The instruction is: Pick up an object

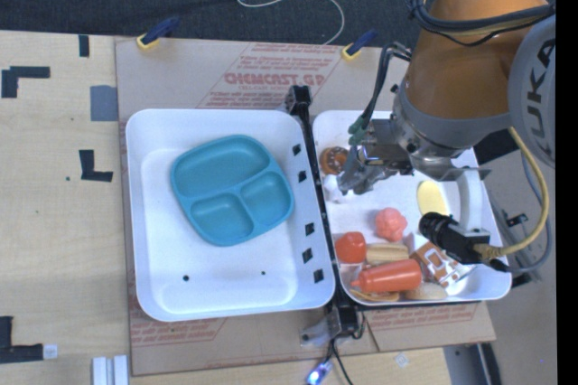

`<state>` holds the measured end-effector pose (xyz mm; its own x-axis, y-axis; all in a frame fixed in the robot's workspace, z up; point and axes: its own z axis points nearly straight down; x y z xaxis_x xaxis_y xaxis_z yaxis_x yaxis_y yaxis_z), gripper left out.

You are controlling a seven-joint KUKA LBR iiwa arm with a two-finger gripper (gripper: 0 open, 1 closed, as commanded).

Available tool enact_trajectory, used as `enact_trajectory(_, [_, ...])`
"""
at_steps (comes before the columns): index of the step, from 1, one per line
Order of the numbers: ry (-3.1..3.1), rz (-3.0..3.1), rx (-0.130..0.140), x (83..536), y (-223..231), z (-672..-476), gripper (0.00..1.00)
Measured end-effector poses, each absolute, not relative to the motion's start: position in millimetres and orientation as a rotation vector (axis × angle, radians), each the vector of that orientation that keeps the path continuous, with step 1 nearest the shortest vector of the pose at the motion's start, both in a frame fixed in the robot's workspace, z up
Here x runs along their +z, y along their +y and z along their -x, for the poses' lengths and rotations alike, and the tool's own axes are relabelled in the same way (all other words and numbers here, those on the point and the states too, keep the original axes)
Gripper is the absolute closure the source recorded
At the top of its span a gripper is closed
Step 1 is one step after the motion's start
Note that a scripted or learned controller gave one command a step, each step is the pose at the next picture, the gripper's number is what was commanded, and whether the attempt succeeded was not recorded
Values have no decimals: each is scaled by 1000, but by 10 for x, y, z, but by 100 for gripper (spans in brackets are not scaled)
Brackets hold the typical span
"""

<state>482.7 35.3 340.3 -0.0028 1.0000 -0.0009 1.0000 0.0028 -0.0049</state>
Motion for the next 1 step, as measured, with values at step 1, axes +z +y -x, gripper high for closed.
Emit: enact_trajectory(1, [-2231, 2219, -11, 4424, 753, -4850, 100])
